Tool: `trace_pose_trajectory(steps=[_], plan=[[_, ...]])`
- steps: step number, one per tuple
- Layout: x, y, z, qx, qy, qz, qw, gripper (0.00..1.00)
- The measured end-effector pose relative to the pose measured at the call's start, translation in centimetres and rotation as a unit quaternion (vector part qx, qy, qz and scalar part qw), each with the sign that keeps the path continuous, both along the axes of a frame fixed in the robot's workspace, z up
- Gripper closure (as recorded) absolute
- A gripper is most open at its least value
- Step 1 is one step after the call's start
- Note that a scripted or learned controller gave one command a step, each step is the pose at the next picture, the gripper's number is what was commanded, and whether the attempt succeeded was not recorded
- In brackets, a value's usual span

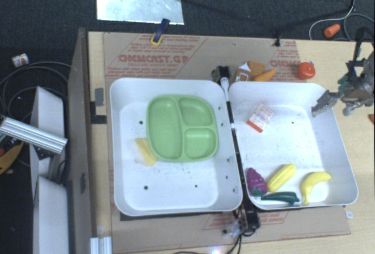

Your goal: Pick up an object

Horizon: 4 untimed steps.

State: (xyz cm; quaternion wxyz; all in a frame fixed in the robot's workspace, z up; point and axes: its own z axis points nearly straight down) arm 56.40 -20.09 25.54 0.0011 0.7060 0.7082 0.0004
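My gripper (334,109) hangs over the right rim of the right bin (328,147), at its far right corner. Its two grey fingers stand apart, open, with nothing between them. In that bin lie a small white and orange packet (259,117) near the far middle, and along the near edge purple grapes (255,179), a yellow corn cob (281,177), a banana (313,184) and a dark green vegetable (280,196). All of these lie well apart from the gripper.
The left bin (129,188) holds a green divided plate (181,128) and a yellow piece (145,151). Behind the bins on the cardboard lie a carrot (265,75), a red tomato (306,70) and a small carton (243,73). A black divider (231,130) runs between the bins.
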Motion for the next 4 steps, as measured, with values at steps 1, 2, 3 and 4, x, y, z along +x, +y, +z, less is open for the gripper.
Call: trace_pose_trajectory(steps=[1, 2, 3, 4], plan=[[0.0, 0.2, -6.8, 0.0008, 0.002, -0.001, 1.0000, 0.00], [6.5, -0.5, -11.7, -0.0005, -0.001, 0.002, 1.0000, 0.00], [10.4, 6.8, -7.5, 0.0001, -0.003, 0.004, 1.0000, 0.00], [10.5, 0.8, -10.9, -0.0010, -0.001, -0.002, 1.0000, 0.00]])
